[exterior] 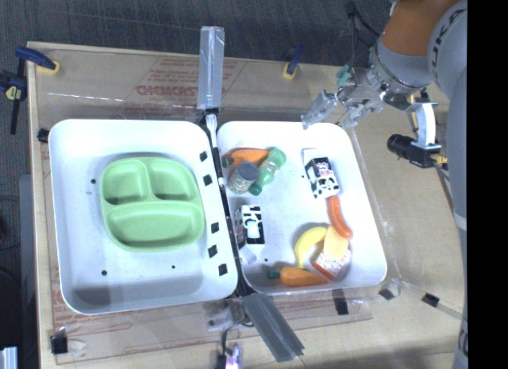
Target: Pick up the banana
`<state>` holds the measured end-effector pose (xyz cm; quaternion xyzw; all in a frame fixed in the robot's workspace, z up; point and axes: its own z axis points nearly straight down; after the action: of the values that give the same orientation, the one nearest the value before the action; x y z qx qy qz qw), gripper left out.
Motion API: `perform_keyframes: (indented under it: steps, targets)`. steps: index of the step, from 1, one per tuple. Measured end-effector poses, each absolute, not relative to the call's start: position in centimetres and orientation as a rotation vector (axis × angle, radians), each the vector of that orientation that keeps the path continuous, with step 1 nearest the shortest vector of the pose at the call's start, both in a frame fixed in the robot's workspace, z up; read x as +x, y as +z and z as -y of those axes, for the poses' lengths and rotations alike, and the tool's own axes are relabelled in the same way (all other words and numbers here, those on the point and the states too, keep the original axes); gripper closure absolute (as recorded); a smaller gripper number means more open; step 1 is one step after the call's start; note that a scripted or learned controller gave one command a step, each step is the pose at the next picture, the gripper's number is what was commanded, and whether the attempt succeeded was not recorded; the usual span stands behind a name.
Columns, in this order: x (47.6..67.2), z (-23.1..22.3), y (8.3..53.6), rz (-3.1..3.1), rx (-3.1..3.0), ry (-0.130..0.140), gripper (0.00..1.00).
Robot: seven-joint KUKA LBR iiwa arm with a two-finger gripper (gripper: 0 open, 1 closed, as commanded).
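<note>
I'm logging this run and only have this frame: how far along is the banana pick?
Done: nothing visible yet. The banana lies in the right bin, near its front, beside a hot dog. In hand: the gripper hangs above the bin's far rim, nothing between its fingers. Left: reach over, descend, grasp, lift.
</note>
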<state>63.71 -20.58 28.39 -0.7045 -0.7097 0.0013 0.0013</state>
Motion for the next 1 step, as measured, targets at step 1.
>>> perform_keyframes:
  steps: [1]
  targets:
    - [57.52, 18.97, 17.58, 2.311, -2.124, 0.005, 0.0]
